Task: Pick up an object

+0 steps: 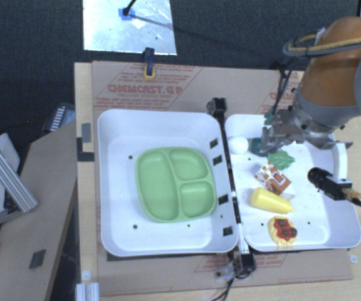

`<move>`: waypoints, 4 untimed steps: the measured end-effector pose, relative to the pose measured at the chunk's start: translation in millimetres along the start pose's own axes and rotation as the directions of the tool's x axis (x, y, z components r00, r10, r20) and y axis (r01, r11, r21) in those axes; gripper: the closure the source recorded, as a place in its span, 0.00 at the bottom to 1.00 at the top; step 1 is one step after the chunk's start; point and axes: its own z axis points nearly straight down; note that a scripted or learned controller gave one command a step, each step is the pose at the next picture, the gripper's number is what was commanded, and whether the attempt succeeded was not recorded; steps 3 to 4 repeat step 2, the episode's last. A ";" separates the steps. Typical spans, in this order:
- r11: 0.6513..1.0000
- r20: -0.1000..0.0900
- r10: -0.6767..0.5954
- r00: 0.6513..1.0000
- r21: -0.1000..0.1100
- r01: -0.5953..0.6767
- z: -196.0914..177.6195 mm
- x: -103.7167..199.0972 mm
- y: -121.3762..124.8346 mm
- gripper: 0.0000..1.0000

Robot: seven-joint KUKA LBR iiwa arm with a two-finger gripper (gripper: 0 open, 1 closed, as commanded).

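My gripper (266,145) hangs low over the back of the right bin (343,231). It sits between a white ball (238,145) on its left and a green leafy toy (283,160) just to its right, which it partly covers. In front of it lie a red, white and orange block (273,179), a yellow wedge-shaped toy (270,199) and a small pizza slice (282,230). Nothing can be seen held in the gripper.
The left bin (115,168) holds a green divided plate (173,184). A black divider with clips (225,174) runs between the two bins. The arm's grey and orange body (337,61) looms over the right bin's far right corner.
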 end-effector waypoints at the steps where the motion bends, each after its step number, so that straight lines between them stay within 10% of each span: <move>1: 1.000 0.000 0.000 1.000 0.000 0.000 23.0 54.0 -5.1 1.00; 2: 1.000 0.000 0.000 1.000 0.000 0.000 23.5 102.3 -7.2 1.00; 4: 1.000 0.000 0.000 1.000 0.000 0.000 23.5 102.3 -7.2 1.00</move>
